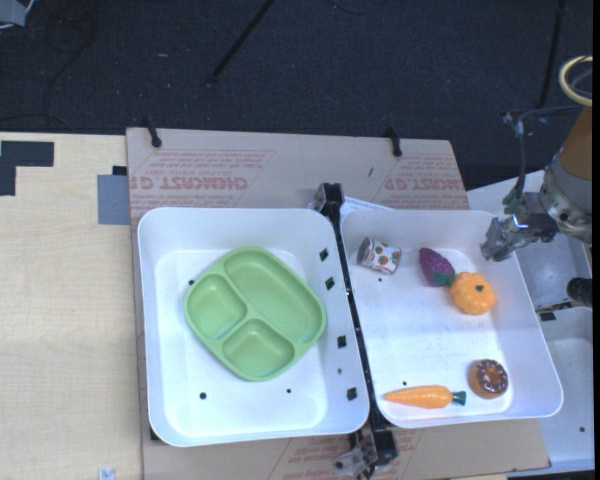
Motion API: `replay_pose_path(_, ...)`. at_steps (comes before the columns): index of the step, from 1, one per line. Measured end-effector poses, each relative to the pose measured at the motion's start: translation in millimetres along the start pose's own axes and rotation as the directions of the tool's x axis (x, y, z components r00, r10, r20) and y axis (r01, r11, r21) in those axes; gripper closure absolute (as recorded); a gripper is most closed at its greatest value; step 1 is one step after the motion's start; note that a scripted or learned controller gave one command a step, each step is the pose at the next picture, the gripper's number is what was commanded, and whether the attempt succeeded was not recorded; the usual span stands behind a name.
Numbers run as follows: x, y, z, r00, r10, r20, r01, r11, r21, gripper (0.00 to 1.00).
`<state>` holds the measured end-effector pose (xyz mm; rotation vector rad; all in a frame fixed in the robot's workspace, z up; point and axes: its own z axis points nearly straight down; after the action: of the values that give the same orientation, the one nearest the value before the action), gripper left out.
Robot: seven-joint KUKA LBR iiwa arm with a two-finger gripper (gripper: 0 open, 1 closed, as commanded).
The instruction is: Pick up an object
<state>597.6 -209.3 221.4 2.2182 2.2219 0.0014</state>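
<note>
Step in hand: approach, by my reading; the hand (504,236) hangs at the upper right corner of the right bin (540,353), with nothing between its fingers; no object is lifted yet
Hand state: the view is too small and dim there to tell whether it stands wide or narrow; I cannot tell
Arm: the grey arm (572,190) comes in from the right, above the bin's far corner
Candidate things: five lie in the right bin; an orange pumpkin-like toy (473,294) nearest the hand; a purple toy (436,266) touching or just beside the pumpkin on its left; a small printed cup (379,257) lying on its side near the divider; a donut (488,378) near the front right corner; a carrot (421,397) along the front edge, just beside the donut but apart from it
Left bin: the left bin (170,388) holds a green divided plate (254,312), lying flat; well apart from the hand
Counter: both bins sit on cardboard sheets on the counter (50,318)
Next move, as a judgement: travel inward and down over one chosen thing; the pumpkin is closest, yet the purple toy crowds it, so the fingers may catch both; the donut and the cup stand freer; the fingers should straddle the thing before closing
</note>
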Motion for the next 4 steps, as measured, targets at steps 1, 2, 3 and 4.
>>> replay_pose_path(1, 46.0, 8.6, -6.6, 1.000, -0.003, -0.002, 0.003, 1.000, 0.002, 1.00)
replay_pose_path(2, 100.2, 13.7, -16.3, 1.000, -0.003, -0.003, 0.003, 1.000, 0.003, 1.00)
replay_pose_path(3, 157.5, 23.5, -9.1, 1.000, -0.002, -0.002, 0.002, 1.000, 0.005, 1.00)
replay_pose_path(4, 209.7, 33.3, -2.8, 1.000, -0.002, -0.002, 0.002, 1.000, 0.004, 1.00)
